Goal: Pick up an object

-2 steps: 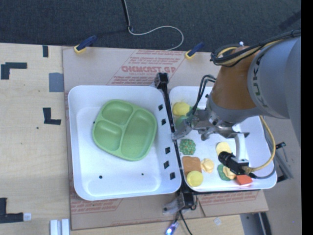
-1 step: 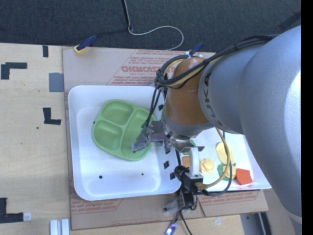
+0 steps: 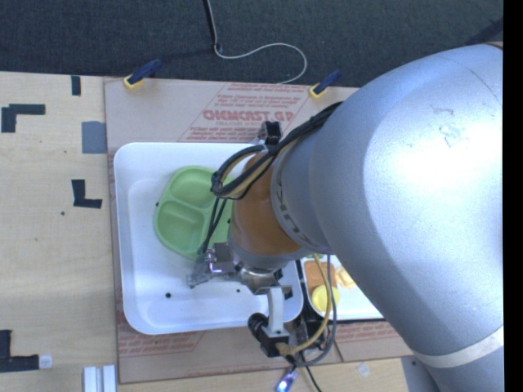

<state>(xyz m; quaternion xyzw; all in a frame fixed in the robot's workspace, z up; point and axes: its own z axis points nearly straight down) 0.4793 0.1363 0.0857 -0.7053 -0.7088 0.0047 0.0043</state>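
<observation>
A brown cardboard sheet (image 3: pixel 245 117) with red printed lettering lies flat on a pale wooden bench (image 3: pixel 49 243), held along its far edge by two clamps with blue and yellow grips, one (image 3: pixel 141 73) at the left corner and one (image 3: pixel 325 82) further right. Black tape marks (image 3: pixel 82 194) dot the bench to the left of the sheet. Beyond the bench, a thin white cable (image 3: pixel 253 51) loops across dark carpet (image 3: pixel 98 15). A small white block (image 3: pixel 100 377) sits near the bench's near edge.
</observation>
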